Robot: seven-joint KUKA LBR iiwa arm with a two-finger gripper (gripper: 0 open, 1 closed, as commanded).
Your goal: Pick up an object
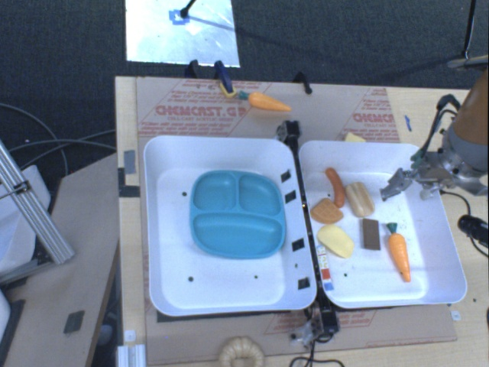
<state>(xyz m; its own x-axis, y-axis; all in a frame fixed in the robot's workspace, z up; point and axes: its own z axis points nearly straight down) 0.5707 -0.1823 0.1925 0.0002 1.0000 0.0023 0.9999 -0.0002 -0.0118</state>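
Dark carpet floor (61, 44), shiny square sheet (182, 21) on it, wooden bench (84, 205), aluminium frame (30, 205) at left

Two bins stand side by side on the bench (130, 228). A divided plate (237, 212) lies in the middle of the left bin (168, 281). In the right bin (435, 274), a sausage (335, 186) lies near the far left corner, a bread roll (359, 199) just right of it, and a wedge (327, 212) in front of the sausage. A potato (336, 241) lies near the left wall, a small block (370, 234) right of it, then a carrot (398, 254). Another carrot (263, 102) lies on the board (191, 113) behind the left bin. The gripper (412, 180) is above the right bin's far right part.
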